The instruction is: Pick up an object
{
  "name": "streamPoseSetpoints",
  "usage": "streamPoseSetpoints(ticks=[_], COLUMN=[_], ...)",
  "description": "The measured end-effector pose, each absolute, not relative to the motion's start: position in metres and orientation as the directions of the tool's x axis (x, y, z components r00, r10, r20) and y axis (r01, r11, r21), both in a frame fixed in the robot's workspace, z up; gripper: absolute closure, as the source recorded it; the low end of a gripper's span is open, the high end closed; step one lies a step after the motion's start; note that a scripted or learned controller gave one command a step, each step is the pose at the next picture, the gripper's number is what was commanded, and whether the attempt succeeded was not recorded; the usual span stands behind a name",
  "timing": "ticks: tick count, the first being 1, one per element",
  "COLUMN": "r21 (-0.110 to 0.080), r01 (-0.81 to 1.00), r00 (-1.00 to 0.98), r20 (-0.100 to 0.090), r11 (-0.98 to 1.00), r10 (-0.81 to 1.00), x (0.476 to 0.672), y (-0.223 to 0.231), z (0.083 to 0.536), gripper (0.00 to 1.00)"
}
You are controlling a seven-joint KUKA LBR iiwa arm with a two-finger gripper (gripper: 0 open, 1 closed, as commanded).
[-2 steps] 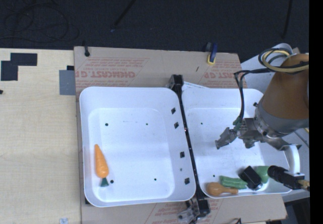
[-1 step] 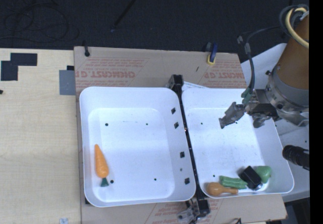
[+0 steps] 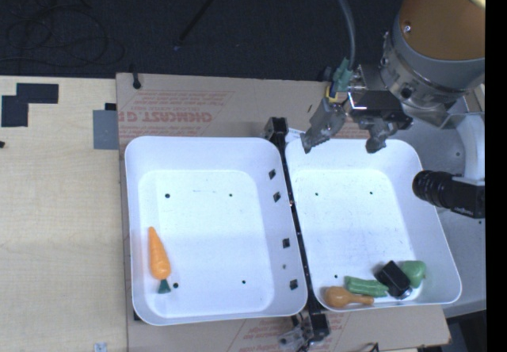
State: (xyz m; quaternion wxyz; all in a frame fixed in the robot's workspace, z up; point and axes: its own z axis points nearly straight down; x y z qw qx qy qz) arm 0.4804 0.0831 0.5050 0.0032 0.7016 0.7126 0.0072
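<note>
My claw (image 3: pixel 342 140) hangs over the far edge of the right bin (image 3: pixel 432 184), its two fingers spread wide apart with nothing between them: one fingertip (image 3: pixel 310 142) sits near the far left corner of that bin, the other (image 3: pixel 374 143) further right along the same far rim. My arm (image 3: pixel 440 17) comes in from the right, the orange band showing at the top of the view above the grey wrist. The things I might pick up lie well apart from my claw. In the near right corner of the right bin there is a small cluster: a black block (image 3: pixel 394 278) resting against a green piece (image 3: pixel 413 269), a long green vegetable (image 3: pixel 366 287) just to its left, and an orange-yellow pear-shaped piece (image 3: pixel 345 297) touching the bin's near wall. In the left bin (image 3: pixel 135 184) a toy carrot (image 3: pixel 158 257) lies by the left wall toward the near side, its green stub pointing near. Both bins rest on a sheet of brown cardboard (image 3: pixel 206 109) printed with red lettering, laid on the pale wooden desk (image 3: pixel 55 223).
</note>
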Motion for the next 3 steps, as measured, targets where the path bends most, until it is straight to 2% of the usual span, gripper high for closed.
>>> streamPoseSetpoints(ticks=[1,2,3], r21=[-0.006,-0.008,0.0], r01=[1.0,1.0,1.0], r00=[-0.007,-0.007,-0.007], r20=[-0.001,-0.003,0.001], r11=[0.007,0.007,0.007], r10=[1.0,1.0,1.0], x=[0.475,0.476,0.476], y=[0.145,0.142,0.198], z=[0.488,0.498,0.539], gripper=[0.0,1.0,1.0])
